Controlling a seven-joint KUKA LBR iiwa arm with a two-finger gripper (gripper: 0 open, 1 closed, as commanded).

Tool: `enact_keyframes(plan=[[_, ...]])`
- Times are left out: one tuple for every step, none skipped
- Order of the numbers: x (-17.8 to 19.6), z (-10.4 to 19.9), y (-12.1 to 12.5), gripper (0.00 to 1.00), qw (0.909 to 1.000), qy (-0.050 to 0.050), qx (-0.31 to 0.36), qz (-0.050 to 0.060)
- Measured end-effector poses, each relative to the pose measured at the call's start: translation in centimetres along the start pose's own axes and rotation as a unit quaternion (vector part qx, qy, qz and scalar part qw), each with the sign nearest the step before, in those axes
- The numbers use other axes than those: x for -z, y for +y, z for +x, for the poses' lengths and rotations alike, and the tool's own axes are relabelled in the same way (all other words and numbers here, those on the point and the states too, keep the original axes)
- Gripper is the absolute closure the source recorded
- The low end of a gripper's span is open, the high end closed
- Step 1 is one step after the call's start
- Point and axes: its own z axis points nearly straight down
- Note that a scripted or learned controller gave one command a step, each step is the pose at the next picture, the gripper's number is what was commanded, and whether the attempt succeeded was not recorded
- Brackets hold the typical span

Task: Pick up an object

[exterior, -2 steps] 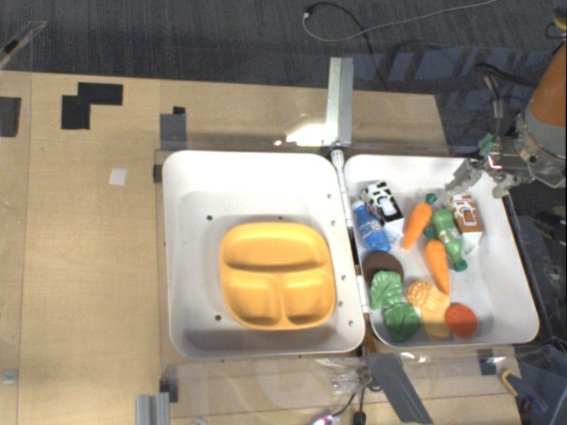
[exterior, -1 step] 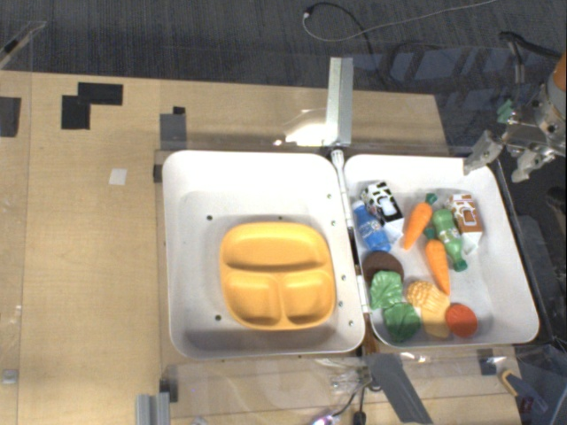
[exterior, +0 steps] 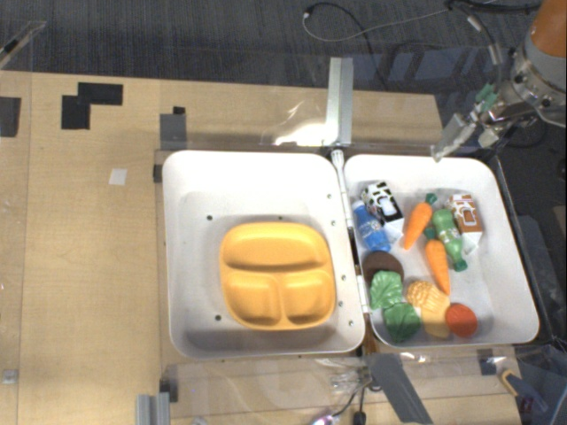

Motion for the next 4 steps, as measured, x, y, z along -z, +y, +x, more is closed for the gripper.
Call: enact_keyframes(plan=[[-10.5,-3.9,-5.1,0.00,0.9983,0.000,0.059,0.001],[-19.0,-8.8,-10.0,0.00,0.9925,0.000,0.122,0.001],[-23.5,-3.8,-9.1,0.00,0.9775,0.000,0.211,0.001],[-28.3,-6.6,-8.7,0.00,0.9543,-0.002,0.299,-0.002]])
